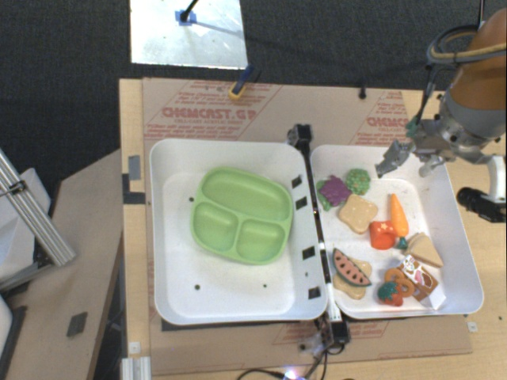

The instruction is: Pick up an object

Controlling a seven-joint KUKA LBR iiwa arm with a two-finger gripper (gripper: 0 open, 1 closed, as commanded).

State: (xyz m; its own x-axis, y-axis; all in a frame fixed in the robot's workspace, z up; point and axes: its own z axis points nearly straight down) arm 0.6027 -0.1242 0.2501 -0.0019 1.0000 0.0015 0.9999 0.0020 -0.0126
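Though its fingers are too blurred to read, the gripper (394,161) hangs over the right bin's (463,248) far rim, holding nothing I can see. Below lie toy foods: broccoli (357,180), carrot (398,214), bread slice (358,213), watermelon (351,267). The left bin (170,236) holds a green tray (241,214).

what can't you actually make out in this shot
- Gripper, camera view: too small and blurred to tell whether it is open or shut.
- Arm: cut off by the right edge.
- Small toys at the right bin's near corner: too small and overlapping to identify.
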